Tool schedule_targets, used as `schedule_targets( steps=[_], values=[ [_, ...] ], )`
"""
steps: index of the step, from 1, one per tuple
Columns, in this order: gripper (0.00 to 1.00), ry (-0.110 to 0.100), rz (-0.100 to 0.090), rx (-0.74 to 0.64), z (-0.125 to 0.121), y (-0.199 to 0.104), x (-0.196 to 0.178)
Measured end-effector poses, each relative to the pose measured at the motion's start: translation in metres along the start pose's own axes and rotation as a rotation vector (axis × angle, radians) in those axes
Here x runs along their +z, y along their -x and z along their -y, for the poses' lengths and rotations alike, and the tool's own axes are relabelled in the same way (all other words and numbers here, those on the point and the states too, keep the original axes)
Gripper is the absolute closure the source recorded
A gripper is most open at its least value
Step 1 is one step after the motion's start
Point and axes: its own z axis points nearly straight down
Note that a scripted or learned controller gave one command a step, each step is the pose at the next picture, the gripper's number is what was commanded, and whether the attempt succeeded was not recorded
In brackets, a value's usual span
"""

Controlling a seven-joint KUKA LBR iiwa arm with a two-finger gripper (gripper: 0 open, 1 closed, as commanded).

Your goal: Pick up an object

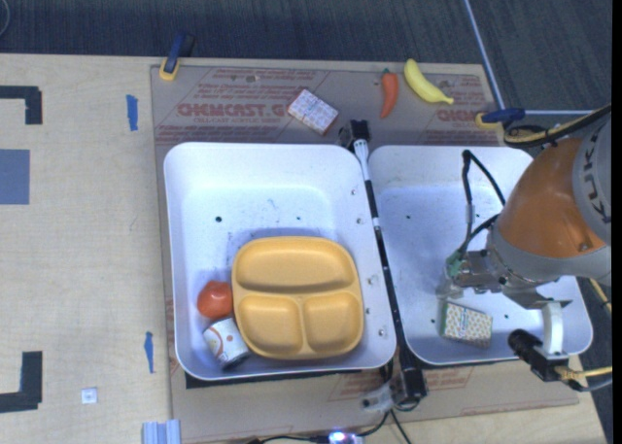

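Speckled little sponge block (466, 323) sits right under your pincer (473, 289) in the right bin (418, 238), so it's the obvious pick. You can't tell how wide the pincer stands or whether it has anything, since the wrist hides that. Off to its left, the other bin (253, 180) has a yellow divided tray (296, 296), a red ball (215, 298) and a small can (224, 340) crowded together, harder grabs I'd guess. Beyond it, a banana (426, 83) and chili (389, 93) lie outside the bins.

My arm (559, 209) is grey with an orange band. A speckled green-and-white sponge block (466, 323) lies in a white bin (428, 189); the other white bin (194, 199) holds a yellow divided plastic tray (295, 295) and a red-orange ball (215, 299).
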Motion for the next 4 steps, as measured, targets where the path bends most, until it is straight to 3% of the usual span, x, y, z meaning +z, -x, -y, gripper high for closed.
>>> schedule_targets(
  steps=[1,2,3,4],
  values=[
    [0.0,0.0,0.0,0.0,0.0,0.0,0.0],
    [0.0,-0.008,-0.002,-0.003,0.003,-0.001,0.02],
    [1.0,-0.003,-0.001,-0.002,0.001,-0.001,0.01],
    [0.0,-0.004,-0.002,-0.002,0.001,-0.001,0.01]
  ],
)
